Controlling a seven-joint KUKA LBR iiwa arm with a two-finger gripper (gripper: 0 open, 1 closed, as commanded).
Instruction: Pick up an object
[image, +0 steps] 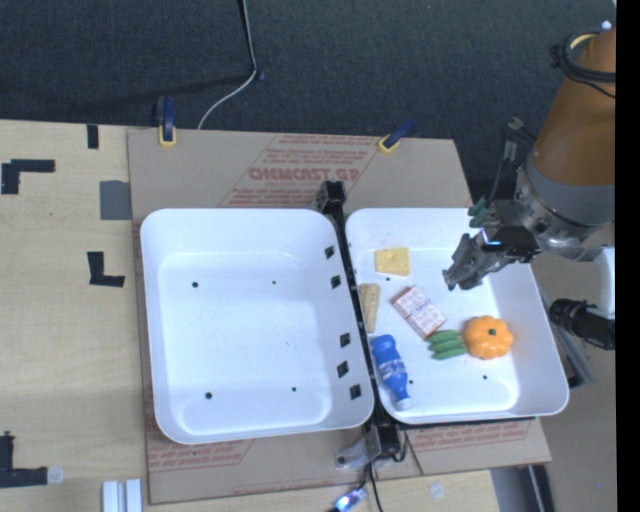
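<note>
Camera view: the gripper (464, 276) hovers over the right bin (530, 400), above the packet (418, 311), pumpkin (488, 337), cheese wedge (392, 261) and blue bottle (389, 368); its grip state cannot be told. Closely clustered objects risk a glancing, failed pick.

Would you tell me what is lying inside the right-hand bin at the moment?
The right bin holds a yellow cheese wedge, a tan piece, a red-and-white packet, a blue bottle, a green pod and an orange pumpkin. The gripper covers some floor.
</note>
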